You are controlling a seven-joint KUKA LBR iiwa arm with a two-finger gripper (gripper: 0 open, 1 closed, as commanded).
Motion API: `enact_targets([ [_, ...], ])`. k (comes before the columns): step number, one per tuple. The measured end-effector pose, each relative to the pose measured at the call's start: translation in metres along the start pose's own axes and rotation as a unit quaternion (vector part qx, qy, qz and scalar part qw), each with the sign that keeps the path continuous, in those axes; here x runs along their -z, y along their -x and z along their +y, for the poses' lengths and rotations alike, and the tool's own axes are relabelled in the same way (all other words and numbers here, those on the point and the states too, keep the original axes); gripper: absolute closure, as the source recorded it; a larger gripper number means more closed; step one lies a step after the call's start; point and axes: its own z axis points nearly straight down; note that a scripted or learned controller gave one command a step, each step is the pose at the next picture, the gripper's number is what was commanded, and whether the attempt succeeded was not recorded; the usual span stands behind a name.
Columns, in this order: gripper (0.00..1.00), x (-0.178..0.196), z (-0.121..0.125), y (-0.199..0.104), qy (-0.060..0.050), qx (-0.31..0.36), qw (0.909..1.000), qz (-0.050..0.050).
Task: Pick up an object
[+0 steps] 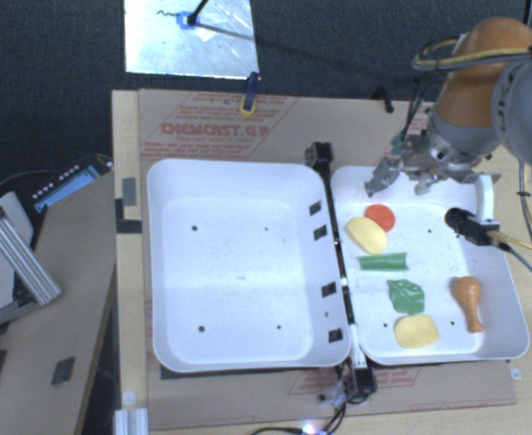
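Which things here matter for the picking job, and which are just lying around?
For the job: gripper; right bin with red piece, yellow piece, green stick, green leaf, yellow lump, brown drumstick.

Lying about: left bin, foil sheet, yellow clip.

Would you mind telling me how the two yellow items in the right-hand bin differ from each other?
The upper yellow piece is paler and lies slanted; the lower yellow piece is a stronger yellow and lies flatter, more level.
The upper one touches a red round piece near the bin's far end; the lower one lies near the front rim, just below a green leafy piece.
Both are smooth, rounded lumps of similar size, and both lie loose below the gripper.
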Motion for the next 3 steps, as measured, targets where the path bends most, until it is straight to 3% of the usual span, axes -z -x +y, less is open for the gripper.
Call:
enact_targets([
  [1,0.0,-0.107,0.01,-0.002,-0.002,0.001,1.0,0.0],
  [2,1.0,-0.089,0.013,-0.001,0.002,0.002,1.0,0.0],
  [3,1.0,0.004,0.001,-0.054,0.003,0.002,1.0,0.001],
])
